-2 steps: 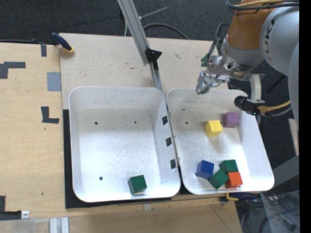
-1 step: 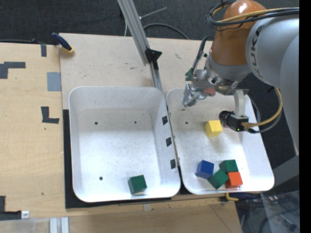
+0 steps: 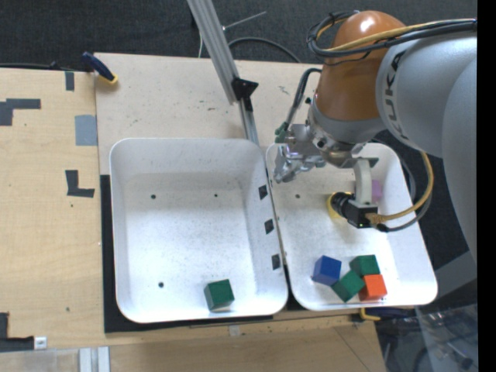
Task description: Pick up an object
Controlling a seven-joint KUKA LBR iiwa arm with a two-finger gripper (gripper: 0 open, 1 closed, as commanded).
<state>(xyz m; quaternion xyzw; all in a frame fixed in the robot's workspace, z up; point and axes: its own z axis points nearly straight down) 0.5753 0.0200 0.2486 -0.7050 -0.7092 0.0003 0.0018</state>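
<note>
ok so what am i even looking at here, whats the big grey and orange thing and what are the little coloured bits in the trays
The big grey thing with the orange band is a robot arm, reaching in from the right of the picture. At its end is a two-finger gripper, which is how it picks things up. The one camera sits above the bench and looks down at a slant.

On the bench are two shallow white bins side by side. The left bin has one green block near its front edge. The right bin has a cluster near its front: a blue block, two green blocks and an orange block.

The gripper hangs over the back of the right bin, away from the blocks. I cannot see anything held in it.
</note>
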